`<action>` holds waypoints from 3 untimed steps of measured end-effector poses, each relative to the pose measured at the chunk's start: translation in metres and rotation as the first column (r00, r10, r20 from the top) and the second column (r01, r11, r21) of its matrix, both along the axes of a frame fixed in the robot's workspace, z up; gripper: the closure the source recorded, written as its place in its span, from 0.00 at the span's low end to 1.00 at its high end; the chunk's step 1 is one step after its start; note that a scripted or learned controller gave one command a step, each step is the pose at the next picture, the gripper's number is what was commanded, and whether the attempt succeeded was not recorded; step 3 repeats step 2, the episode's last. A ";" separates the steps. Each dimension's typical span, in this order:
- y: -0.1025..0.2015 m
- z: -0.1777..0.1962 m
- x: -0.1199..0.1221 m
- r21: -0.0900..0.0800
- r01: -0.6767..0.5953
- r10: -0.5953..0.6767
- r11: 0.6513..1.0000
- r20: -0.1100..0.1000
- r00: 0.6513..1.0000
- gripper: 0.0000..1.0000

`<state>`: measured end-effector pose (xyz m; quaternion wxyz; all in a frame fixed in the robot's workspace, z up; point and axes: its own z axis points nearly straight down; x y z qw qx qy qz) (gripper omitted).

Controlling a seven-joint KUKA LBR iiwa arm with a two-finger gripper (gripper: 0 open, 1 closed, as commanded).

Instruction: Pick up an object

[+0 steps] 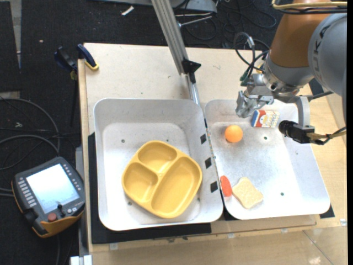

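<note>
The right bin (287, 170) holds an orange ball (234, 133), a small white, red and blue carton (265, 118), a slice of toast (247, 192) and a red-orange stick (225, 186) by its left wall. My gripper (245, 106) hangs over the bin's back left part, just left of the carton and above the ball. Nothing shows between its fingers.
A yellow divided plate (161, 178) lies in the left bin (110, 148). A grey metal post (172, 29) slants up from between the bins. A blue and yellow clamp (83, 57) grips the bench's back left corner. A teach pendant (47, 195) lies on the floor at left.
</note>
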<state>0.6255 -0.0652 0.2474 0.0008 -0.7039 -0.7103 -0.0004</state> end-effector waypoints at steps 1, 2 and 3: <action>0.050 -0.004 0.021 -0.001 0.001 -0.001 1.000 0.003 1.000 1.00; 0.102 0.004 0.030 0.000 0.001 -0.001 1.000 0.004 1.000 1.00; 0.102 0.004 0.030 0.000 0.001 -0.001 1.000 0.004 1.000 1.00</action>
